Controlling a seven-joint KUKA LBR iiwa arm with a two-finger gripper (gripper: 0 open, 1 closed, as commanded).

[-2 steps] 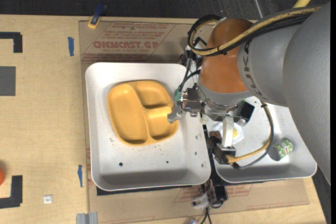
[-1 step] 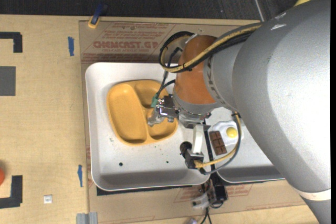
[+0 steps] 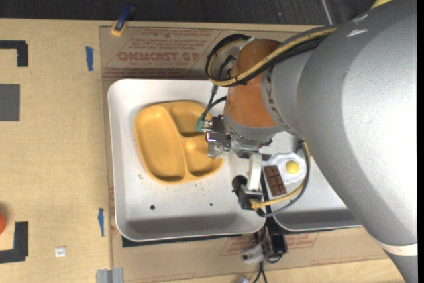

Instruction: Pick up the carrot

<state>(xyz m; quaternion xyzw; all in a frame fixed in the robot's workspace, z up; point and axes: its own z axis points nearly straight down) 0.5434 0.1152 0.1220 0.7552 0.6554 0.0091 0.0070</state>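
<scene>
A cardboard-topped bench (image 3: 53,142) carries a white bin (image 3: 126,209) with a yellow plate (image 3: 162,142) in it. The gripper (image 3: 213,139) hangs low over the plate's right edge, and I cannot tell whether it is wide or narrow. Right of the plate lie a toy egg (image 3: 291,166) and a brown bar (image 3: 275,181); the carrot I cannot place, perhaps hidden under the arm (image 3: 344,109), so I judge the grasp and lift both remain.
</scene>
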